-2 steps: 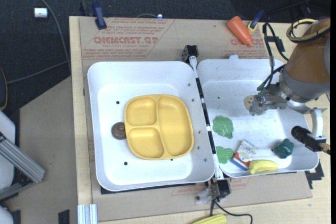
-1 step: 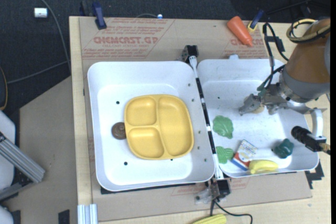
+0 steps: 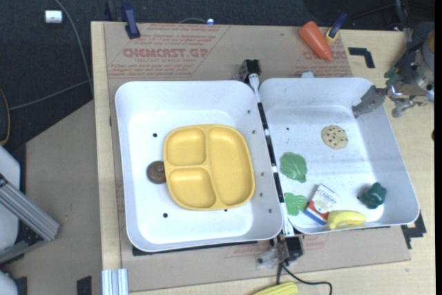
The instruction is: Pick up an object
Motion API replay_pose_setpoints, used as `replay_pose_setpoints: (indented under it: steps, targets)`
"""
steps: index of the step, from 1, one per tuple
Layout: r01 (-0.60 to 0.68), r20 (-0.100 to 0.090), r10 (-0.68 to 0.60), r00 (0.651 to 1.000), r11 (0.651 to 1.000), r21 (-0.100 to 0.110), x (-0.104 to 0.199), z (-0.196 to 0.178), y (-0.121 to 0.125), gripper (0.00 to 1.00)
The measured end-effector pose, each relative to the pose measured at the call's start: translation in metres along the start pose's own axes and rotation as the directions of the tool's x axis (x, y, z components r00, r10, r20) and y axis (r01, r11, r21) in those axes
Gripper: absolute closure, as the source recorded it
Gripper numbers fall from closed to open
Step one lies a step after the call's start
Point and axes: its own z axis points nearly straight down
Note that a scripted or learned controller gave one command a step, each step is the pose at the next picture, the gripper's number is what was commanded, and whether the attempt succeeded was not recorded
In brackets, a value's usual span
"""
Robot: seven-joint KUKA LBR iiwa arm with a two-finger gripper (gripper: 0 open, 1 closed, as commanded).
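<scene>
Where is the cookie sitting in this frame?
The cookie lies in the right bin, toward its upper middle, apart from the other items; the green leaf piece is its nearest neighbour, below and to its left.

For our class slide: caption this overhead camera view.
Gripper over right white bin of toy food; yellow divided plate in left bin.

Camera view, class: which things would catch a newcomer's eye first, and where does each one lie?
The yellow divided plate dominates the left bin, with a brown round object at its left edge. In the right bin lie a cookie near the middle and a banana at the near wall. The gripper hangs at that bin's far right corner.
</scene>
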Motion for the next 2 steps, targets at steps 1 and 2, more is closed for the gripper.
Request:
replay_pose_setpoints:
  steps: [1,2]
  targets:
    - [0.002,-0.003,-0.002,1.0,1.0,0.003,0.012,0.101,0.021,0.0]
    - [0.001,-0.003,-0.001,1.0,1.0,0.004,0.038,0.116,0.028,0.0]
